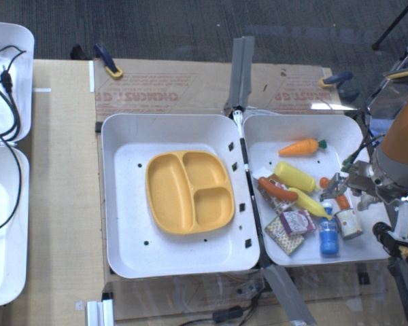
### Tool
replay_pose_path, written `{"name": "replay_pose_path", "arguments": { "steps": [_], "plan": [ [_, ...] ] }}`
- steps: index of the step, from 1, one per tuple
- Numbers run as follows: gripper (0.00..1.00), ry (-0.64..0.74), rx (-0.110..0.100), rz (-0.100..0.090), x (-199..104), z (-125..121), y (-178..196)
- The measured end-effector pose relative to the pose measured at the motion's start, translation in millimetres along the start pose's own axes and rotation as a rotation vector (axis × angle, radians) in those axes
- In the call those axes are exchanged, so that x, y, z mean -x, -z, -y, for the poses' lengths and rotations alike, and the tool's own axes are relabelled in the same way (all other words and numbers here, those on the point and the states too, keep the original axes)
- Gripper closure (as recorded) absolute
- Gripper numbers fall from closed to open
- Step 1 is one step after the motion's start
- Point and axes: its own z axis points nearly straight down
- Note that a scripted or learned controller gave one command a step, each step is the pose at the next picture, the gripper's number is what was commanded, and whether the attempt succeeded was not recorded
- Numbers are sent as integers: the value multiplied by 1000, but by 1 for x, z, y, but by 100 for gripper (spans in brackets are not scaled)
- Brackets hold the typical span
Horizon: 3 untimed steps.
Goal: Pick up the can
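Can (349, 224) upright near the right bin's (258, 182) front right corner, just beside the blue bottle (328, 236). Gripper (340, 185) low over the clutter behind the can, probably lining up a descent. Fingers: cannot tell whether spread or closed. Nothing seen pinched. Yellow tray (189, 191) alone in the left bin.

Beneath me lies a pale wooden bench (61, 182) with a sheet of brown cardboard (170, 90) laid flat on it, printed with red lettering and pinned at its far corners by two blue-and-yellow clamps (107, 61), and beyond its far edge I see dark grey carpet (190, 12). A grey metal bar (241, 73) runs up the middle of the cardboard toward the carpet. At my far side stand white trays (3, 202) with black cables (3, 94) looped across them, and the light is even and soft.
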Motion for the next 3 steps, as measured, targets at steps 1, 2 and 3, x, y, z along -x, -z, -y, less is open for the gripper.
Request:
{"name": "replay_pose_path", "arguments": {
  "steps": [1, 2, 3],
  "plan": [
    [0, -145, -6, -15, 30, -14, -62],
    [100, -149, -6, -7, 33, -13, -55],
    [100, -81, 1, -1, 17, -13, -62]
  ]
}}
